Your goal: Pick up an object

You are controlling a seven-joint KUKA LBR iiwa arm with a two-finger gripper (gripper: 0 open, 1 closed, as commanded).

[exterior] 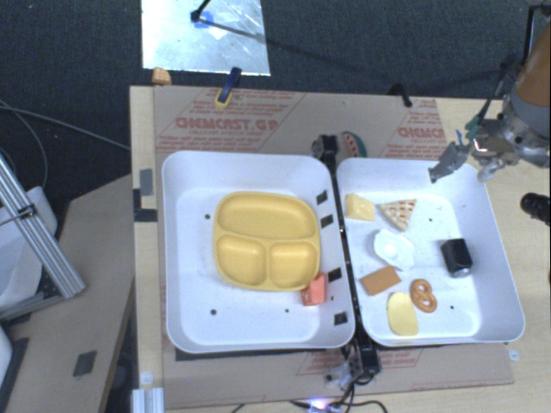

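Observation:
My gripper [469, 165] hangs over the far edge of the right bin [508, 304], open, with nothing between its fingers. Below it in that bin lie a yellow cheese wedge [360, 206], a triangular toast slice [399, 213], a white fried egg [393, 249], a black block [455, 256], a brown cracker [380, 280], a pretzel [423, 295] and a yellow oval piece [402, 314]. The toast slice and the black block are the nearest to the gripper, both well below it in the view.
The left bin [185, 317] holds a yellow divided plate [265, 239] and a small orange-red piece [314, 291] by its right wall. Black clips line the divider between the bins. Cardboard lies under both bins.

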